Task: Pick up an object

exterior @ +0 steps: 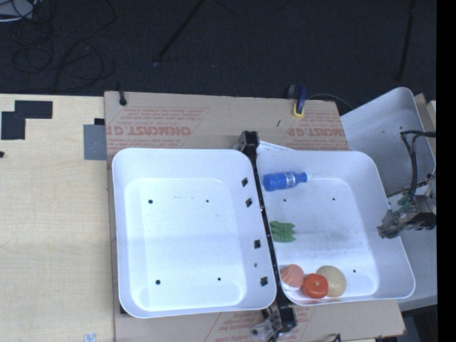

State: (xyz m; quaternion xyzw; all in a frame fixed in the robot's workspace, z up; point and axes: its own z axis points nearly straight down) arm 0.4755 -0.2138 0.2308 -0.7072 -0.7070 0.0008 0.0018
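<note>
Gripper [399, 221] sits at right rim of right bin [388, 191]; can't tell its finger state, too small. Blue bottle [284, 181] upper-left in that bin, well apart. Risk: round bottle probably rolls off a skewed pinch.

Around the green toy [282, 231], the right bin's floor [335, 226] lies open, with a blue bottle [284, 181] behind and round toys [314, 281] in front.
</note>
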